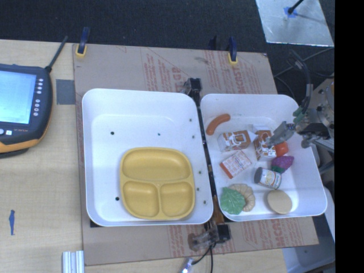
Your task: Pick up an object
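My gripper (282,133) hangs over the right bin (318,206), close above the small orange piece (281,149). If it is open, I cannot tell. That piece seems light, hard and smooth, so I would take it across its middle.

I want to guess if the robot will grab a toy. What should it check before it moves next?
1. Toys within reach: ok. The sausage, purple toy, small can and round cookie lie in the right bin.
2. End effector over the right bin: ok, near its right side.
3. Open or shut: cannot tell.
4. Holding something already: cannot tell; nothing shows between its tips.
5. Easy target: not ok beneath it, where packets crowd together; the sausage lies apart.
6. Yellow tray out of the way: ok, it sits in the left bin.
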